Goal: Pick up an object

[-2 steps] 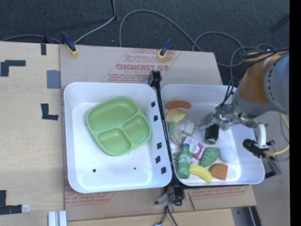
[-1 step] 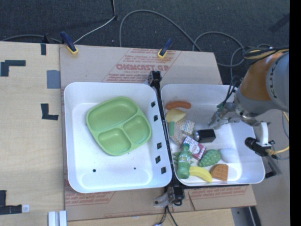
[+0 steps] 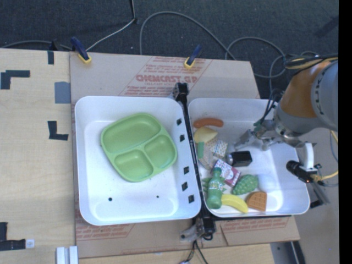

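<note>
Brown cardboard sheet (image 3: pixel 110 81) under two white bins (image 3: pixel 88 147) on pale wooden bench (image 3: pixel 27 147); dark carpet (image 3: pixel 66 10) beyond; pincer (image 3: pixel 242 157) state unclear

Green divided plate (image 3: pixel 139 146) in left bin (image 3: pixel 88 202), clamps (image 3: pixel 81 51), cardboard (image 3: pixel 159 78)

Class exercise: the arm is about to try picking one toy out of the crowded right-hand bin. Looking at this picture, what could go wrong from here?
1. The hand hangs over tightly packed toys; it might catch two at once or shove neighbours aside.
2. The small green plastic bottle, curved yellow toy banana and bumpy green toy vegetable touch or overlap, so lifting one could drag another.
3. The flat orange waffle-shaped toy lies near the front wall of the right white bin, leaving little approach room.
</note>
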Controlling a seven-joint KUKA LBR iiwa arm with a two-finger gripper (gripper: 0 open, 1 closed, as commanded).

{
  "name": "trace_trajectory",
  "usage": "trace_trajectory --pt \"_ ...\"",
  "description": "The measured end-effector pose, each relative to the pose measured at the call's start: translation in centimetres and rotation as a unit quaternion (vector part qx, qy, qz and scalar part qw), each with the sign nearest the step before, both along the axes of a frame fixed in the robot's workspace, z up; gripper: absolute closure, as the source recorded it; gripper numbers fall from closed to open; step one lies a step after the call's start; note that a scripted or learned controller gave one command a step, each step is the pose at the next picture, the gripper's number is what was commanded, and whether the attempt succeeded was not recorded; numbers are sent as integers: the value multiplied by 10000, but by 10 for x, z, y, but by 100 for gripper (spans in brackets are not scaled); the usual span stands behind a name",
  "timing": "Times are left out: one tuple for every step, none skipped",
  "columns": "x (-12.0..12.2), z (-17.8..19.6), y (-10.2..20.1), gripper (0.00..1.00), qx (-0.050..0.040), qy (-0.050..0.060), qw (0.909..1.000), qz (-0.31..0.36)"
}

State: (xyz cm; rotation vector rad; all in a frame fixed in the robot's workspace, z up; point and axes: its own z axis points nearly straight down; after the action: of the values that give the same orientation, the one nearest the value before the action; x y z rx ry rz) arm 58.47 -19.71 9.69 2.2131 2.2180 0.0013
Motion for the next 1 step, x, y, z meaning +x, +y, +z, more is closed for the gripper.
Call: trace_trajectory --pt "-52 -10 57 0 21 12 10000 -5"
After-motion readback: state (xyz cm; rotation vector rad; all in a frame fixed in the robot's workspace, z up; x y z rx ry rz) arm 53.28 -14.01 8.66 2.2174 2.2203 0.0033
